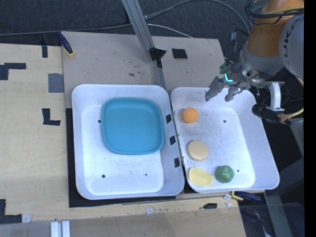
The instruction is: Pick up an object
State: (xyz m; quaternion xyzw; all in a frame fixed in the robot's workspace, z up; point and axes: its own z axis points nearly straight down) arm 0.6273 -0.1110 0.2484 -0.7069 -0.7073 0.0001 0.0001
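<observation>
Claw [222, 93] spread open, nothing between fingers, hovering over far edge of right bin [256, 147]. Nearest target: orange ball [190, 115], just below-left of claw. Likely light, smooth, prone to roll; pinch across middle.

My gripper [221, 93] hangs over the far edge of the right bin [256, 147]. In that bin a ball [190, 115] lies near the left wall, a disc [197, 150] nearer, a wedge [200, 177] and a sphere [224, 173] along the near edge. A plate [132, 125] fills the left bin [86, 147].
</observation>
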